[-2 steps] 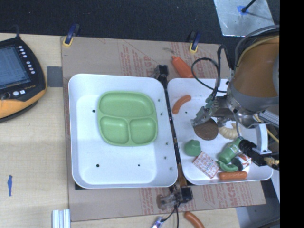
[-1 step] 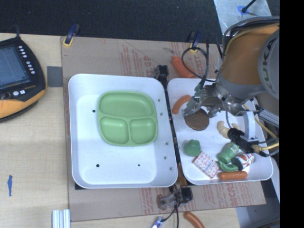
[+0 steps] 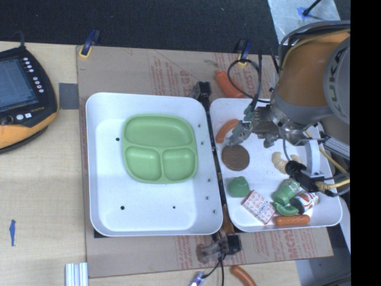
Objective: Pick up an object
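Arm (image 3: 309,70) reaching in from the right, end effector (image 3: 238,133) hovering over right bin (image 3: 238,219), beside orange sausage (image 3: 225,130), above brown disc (image 3: 236,157), grip state unclear

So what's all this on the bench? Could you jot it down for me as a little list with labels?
left bin: holds a green divided plate
right bin: holds the small items
small items: brown disc, green lump, red-and-white packet, green cup, orange sausage
arm: reaches in from the right, over the right bin
pincer: low over the bin's far left part, above the brown disc
left of the bins: a handheld control pad
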Controlling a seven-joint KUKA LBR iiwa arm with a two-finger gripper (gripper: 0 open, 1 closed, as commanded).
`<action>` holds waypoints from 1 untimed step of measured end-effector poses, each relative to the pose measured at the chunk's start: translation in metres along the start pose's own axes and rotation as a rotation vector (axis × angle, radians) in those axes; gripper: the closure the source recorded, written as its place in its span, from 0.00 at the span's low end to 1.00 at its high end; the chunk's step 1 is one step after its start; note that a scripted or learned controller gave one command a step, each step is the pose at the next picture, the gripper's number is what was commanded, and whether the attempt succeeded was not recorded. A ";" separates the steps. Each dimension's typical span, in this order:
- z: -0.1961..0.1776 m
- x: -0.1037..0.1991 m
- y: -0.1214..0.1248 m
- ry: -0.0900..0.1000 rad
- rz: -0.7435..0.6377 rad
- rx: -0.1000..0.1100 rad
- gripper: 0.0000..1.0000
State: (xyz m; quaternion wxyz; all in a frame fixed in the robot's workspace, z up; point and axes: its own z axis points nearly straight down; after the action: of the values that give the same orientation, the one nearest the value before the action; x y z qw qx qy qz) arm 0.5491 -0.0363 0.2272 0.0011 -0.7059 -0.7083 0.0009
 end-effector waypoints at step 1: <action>0.002 -0.070 -0.040 0.000 0.002 0.000 0.00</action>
State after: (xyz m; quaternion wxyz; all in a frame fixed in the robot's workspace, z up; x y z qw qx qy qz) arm 0.5096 -0.1065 0.2256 0.0010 -0.7066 -0.7076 0.0010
